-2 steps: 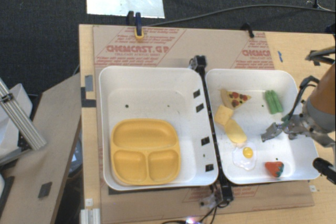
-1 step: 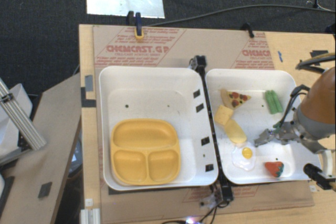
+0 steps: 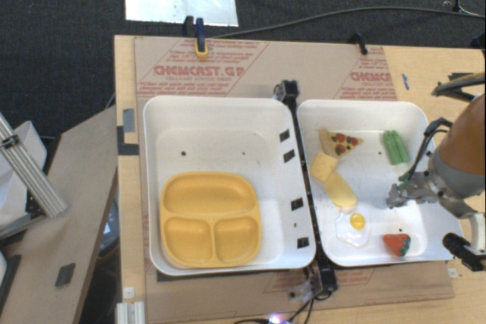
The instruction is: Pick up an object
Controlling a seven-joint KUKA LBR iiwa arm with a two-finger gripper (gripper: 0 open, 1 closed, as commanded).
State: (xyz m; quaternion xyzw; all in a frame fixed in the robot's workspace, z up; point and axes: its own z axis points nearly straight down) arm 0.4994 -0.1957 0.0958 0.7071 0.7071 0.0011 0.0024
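Note:
The right bin (image 3: 366,111) holds a pizza slice (image 3: 339,141), a pale yellow cheese block (image 3: 324,166), a yellow oblong piece (image 3: 342,192), a fried egg (image 3: 355,227), a strawberry (image 3: 397,243) and a green ridged vegetable (image 3: 395,147). My gripper (image 3: 400,194) reaches in from the right, low over the bin's right half, between the green vegetable and the strawberry. It points left toward the yellow piece, with bare bin floor beneath its tip. Nothing shows between its fingers.
The left bin (image 3: 220,111) holds a yellow divided tray (image 3: 211,220). Black clips line the divider (image 3: 298,163) between the bins. A blue and yellow clamp (image 3: 199,36) sits at the board's far edge. A grey table (image 3: 68,193) stands on the left.

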